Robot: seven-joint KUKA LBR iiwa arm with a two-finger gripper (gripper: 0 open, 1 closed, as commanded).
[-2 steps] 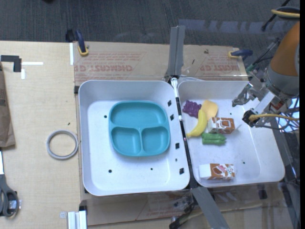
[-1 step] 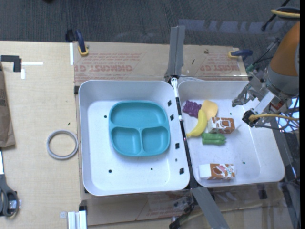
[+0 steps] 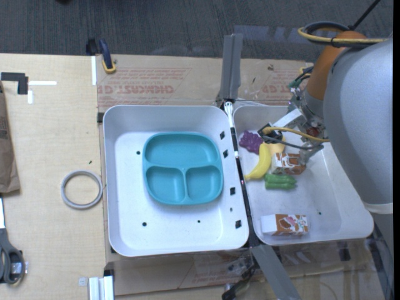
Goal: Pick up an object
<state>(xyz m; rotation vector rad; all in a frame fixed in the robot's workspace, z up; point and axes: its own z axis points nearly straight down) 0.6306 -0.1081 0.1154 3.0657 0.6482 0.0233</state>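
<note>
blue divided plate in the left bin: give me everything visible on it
The blue divided plate is a teal, matte, plastic-looking tray with rounded corners and a raised rim. It has three compartments: one wide one across the far side, two smaller ones on the near side. It lies flat and upright near the middle of the left bin, resting on the bin's floor. Nothing lies in it or touches it otherwise.

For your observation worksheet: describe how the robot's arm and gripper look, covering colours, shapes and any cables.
The arm is a bulky, rounded grey body with an orange band above the wrist. A yellow-and-black cable loops over its top. The gripper is a small dark and metallic assembly with thin yellow wiring across it.
</note>
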